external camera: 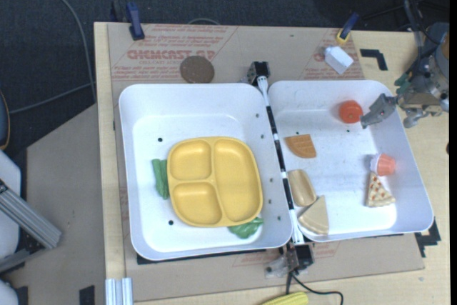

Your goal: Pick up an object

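so, nearest the camera in the left bin: a yellow divided plate with three compartments, a green piece poking out from under its near edge and another green piece just beside its left side. right bin, near corner: a tan wedge-shaped item against the divider, a tan bread-like piece touching it just behind. further right, a pizza slice toy with a small orange-pink cup-like object right behind it. mid bin, an orange-brown flat piece near the divider. far side, a red-orange round object, tomato-like, lying free on the bin floor. gripper sits just right of it over the bin's far right part; one dark finger points toward the red object, nothing seen held, can't tell if fingers are open or closed. beyond the bins, on the cardboard: a brown disc and a white block.
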`<state>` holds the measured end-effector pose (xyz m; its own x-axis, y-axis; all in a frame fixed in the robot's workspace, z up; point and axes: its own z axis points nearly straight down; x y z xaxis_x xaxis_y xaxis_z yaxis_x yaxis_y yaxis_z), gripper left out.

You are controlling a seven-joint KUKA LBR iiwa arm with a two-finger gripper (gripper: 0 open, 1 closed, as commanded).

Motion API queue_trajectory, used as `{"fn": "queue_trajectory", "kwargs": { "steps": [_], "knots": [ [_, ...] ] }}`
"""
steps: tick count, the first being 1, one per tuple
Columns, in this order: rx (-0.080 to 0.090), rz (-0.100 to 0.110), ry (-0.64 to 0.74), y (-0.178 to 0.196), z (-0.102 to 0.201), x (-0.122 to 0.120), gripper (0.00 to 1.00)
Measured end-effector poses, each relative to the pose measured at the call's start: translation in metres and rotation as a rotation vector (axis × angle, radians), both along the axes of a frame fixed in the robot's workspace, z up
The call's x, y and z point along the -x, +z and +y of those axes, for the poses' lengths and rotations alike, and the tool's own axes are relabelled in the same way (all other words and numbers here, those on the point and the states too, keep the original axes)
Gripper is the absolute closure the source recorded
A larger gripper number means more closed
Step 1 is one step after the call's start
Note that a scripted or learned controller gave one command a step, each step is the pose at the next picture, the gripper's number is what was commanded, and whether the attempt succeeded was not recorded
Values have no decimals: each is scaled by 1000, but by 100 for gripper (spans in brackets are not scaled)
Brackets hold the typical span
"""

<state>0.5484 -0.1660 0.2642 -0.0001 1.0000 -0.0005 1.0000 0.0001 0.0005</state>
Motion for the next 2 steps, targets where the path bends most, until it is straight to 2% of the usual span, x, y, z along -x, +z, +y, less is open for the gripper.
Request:
{"fn": "queue_trajectory", "kwargs": {
  "steps": [1, 2],
  "knots": [
    [0, 1, 0, -120, -40, -90, 0],
    [-1, 1, 1, -180, 0, -118, 0]
  ]
}}
